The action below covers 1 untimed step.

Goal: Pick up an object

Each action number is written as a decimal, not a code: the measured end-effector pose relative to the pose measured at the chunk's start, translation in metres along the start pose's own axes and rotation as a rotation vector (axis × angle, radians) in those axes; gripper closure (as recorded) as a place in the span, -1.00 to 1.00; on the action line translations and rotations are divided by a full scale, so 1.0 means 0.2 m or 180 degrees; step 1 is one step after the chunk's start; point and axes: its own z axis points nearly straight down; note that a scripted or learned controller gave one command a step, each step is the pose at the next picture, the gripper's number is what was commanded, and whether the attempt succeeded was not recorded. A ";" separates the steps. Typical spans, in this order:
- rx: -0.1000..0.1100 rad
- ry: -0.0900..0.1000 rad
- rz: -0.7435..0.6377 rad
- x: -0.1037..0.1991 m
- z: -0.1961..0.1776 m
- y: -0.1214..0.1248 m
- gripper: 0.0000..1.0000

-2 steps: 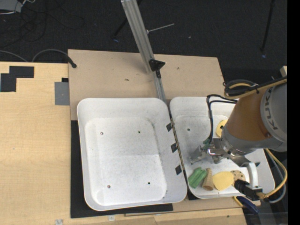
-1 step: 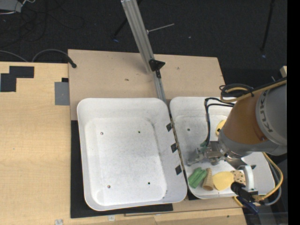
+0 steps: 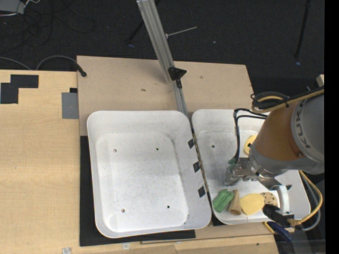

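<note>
In the right-hand shallow white bin [image 3: 214,128], near its front edge, a green ridged object [image 3: 223,200] lies touching a tan wedge-shaped piece [image 3: 234,202], with a rounded yellow object [image 3: 251,203] just beside them. The two-finger gripper [image 3: 231,177] hangs just above this cluster; whether it is spread or pinching cannot be told. Another yellow object [image 3: 250,143] peeks out behind the grey arm with its orange band [image 3: 278,136], and the left-hand shallow white bin [image 3: 140,168] sits alongside.

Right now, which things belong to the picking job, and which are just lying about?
For the job:
- end effector
- green object
- yellow object
- tan piece
- right bin

Lying about:
- left bin
- metal rail
- cables
</note>
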 end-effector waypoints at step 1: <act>-0.0011 -0.0007 -0.0027 0.00 -0.21 0.00 1.00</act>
